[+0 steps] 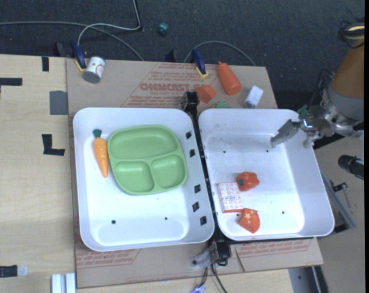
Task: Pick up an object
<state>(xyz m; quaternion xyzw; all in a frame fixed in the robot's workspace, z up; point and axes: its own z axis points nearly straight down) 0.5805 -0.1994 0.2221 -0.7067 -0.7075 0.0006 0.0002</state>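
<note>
Two shallow white bins sit side by side on a cardboard sheet. The left bin (86, 163) holds a green divided plate (147, 159) with three compartments, all bare, lying toward the bin's upper middle. A toy carrot (100, 154) lies on the bin floor just beside the plate's left edge, green top pointing to the far side.

The right bin (306, 182) holds three items, all in its lower half. A red toy pepper (247, 180) lies near the middle. A small flat card with red print (230, 196) lies just to its lower left, close to the bin's left wall. A red toy strawberry (249, 220) lies near the front wall, just beside the card's lower right corner.

The gripper (291, 131) hangs over the upper right part of the right bin, reaching in from the right. One grey finger (283, 134) is visible slanting down toward the bin floor. How far the gripper is open cannot be told, and nothing is seen in its hold. The pepper, the nearest item, lies apart from it, toward the front and left.

Outside the bins, on the cardboard at the far side, lie an orange toy bottle (229, 78), a small white block (254, 95) and a small can (94, 69).
</note>
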